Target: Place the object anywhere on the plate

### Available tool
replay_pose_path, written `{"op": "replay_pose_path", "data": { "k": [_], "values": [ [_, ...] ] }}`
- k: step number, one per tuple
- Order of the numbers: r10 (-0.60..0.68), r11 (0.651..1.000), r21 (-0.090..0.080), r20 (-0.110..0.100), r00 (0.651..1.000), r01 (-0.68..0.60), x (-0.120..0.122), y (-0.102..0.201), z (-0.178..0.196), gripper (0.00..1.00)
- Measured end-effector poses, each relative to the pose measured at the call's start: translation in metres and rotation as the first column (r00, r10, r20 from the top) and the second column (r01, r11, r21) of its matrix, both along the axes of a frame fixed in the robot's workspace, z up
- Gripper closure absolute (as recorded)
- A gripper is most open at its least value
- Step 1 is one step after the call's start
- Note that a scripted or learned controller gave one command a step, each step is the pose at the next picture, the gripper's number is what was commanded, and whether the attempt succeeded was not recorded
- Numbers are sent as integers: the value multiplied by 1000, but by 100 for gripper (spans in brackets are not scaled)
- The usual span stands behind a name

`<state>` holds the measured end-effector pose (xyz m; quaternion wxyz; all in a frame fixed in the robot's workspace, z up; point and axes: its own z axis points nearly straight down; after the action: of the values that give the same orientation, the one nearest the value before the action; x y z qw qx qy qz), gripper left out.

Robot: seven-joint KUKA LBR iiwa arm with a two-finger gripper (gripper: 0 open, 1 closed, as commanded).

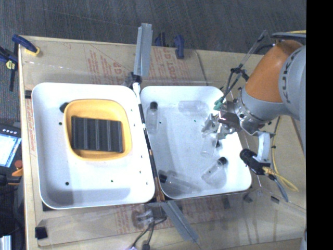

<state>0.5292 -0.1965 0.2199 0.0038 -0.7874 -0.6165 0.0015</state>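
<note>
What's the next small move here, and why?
Probably lower the tool onto the clear vial just below it in the right bin. The tool hangs over that bin's right side, near several clear vials, while the yellow plate sits in the left bin. I can't see anything gripped, so a pick likely comes first.

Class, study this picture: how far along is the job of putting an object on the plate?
Done: nothing lies on the yellow plate in the left bin. In hand: the gripper is low over the right bin, near clear bottles. Left: grasp a bottle, carry it across and set it down.
</note>
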Motion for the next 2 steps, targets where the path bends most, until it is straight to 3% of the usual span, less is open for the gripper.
{"op": "replay_pose_path", "data": {
  "k": [1, 2],
  "values": [
    [149, 989, -1, 2, 989, -149, 12, 52, -15, 100],
    [313, 950, -2, 5, 950, -313, 72, 108, -9, 100]
  ]
}}
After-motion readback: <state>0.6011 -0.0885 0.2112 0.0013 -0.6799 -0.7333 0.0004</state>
